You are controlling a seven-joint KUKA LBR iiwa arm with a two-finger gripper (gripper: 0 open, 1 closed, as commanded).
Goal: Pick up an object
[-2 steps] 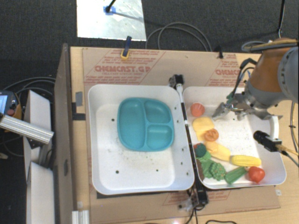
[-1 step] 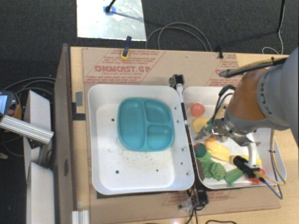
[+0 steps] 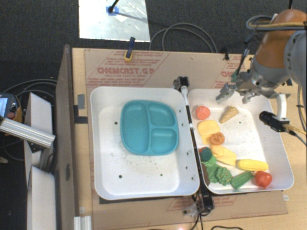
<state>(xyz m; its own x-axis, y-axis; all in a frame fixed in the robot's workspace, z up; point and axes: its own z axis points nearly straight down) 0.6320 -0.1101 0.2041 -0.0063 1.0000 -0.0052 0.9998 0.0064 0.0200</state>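
Above the right bin's [image 3: 288,174] far edge, the tool [image 3: 236,93] hangs spread open, holding nothing.

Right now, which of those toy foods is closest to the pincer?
The tan, cone-shaped piece at the far end of the right bin. It lies just below the pincer; the orange-red ball lies farther left.

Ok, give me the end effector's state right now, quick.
End effector: open, holding nothing, above the far edge of the right bin, near the tan cone-shaped toy.
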